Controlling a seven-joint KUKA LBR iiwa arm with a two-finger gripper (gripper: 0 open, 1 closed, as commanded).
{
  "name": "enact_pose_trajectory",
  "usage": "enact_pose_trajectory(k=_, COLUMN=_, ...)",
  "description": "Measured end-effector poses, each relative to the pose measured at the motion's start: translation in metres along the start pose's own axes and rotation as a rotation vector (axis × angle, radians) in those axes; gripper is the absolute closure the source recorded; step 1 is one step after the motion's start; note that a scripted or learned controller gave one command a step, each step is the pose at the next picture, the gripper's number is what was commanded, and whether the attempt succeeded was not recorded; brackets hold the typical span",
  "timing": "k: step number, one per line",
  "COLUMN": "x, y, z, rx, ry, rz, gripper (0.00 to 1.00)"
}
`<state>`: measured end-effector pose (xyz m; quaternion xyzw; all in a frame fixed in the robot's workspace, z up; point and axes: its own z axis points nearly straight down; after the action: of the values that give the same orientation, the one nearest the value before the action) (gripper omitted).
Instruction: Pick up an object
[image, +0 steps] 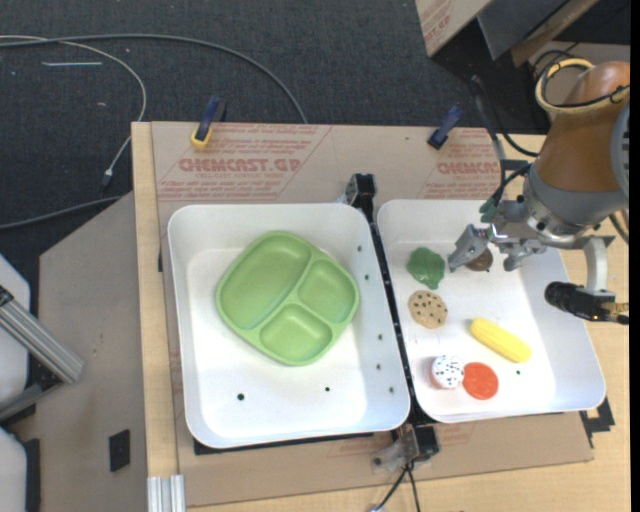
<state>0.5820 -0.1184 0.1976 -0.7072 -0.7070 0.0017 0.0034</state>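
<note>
My gripper (489, 254) hangs over the back of the right bin (560, 385), open, its two grey fingers spread apart. A small brown object (482, 263) lies between and just below the fingertips; I cannot tell whether they touch it. To the gripper's left lies a green broccoli-like piece (426, 266). In front of that is a round spotted cookie (428, 309). A yellow oblong piece (500, 339) lies in the middle of the bin. A white dotted die (447, 372) and an orange disc (481, 382) sit near the front.
The left bin (200, 400) holds a green divided plate (287, 297). A black clamp (361, 189) sits at the back where the bins meet. Blue clips (208, 120) pin the cardboard sheet under the bins. A black part of the arm (578, 298) juts over the right bin's right edge.
</note>
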Motion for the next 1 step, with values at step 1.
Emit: enact_pose_trajectory(k=1, x=-0.0036, y=0.0045, z=0.0443, rx=0.0, ry=0.0, rz=0.0, gripper=0.0)
